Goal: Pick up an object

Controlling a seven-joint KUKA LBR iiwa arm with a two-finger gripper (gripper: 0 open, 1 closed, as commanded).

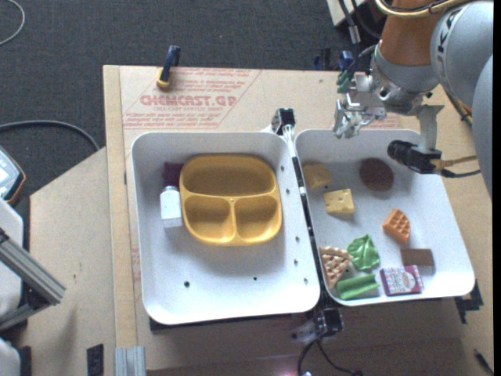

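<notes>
Camera view: gripper [347, 125] hangs above far rim of right bin [458, 233], nothing between fingers; how far apart they stand, cannot tell. Candidates lie in bin below: cheese wedge [339, 202], brown disc [376, 175], waffle [397, 226]. Yellow tray [230, 198] in left bin [149, 288]. Judgement: pick not yet done; descent, grasp, lift remain.

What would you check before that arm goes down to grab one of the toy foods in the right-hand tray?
1. Gripper carrying nothing: ok; it hangs above the far rim of the right bin with nothing seen under it.
2. Jaws open: cannot tell; too small and blurred.
3. Easy target lying apart: ok; cheese wedge, brown cookie and waffle each lie alone.
4. Crowded corner avoided: not ok there; lettuce leaf, green pod and pretzel piece touch.
5. Yellow plate out of the way: ok; it is in the left bin.
</notes>
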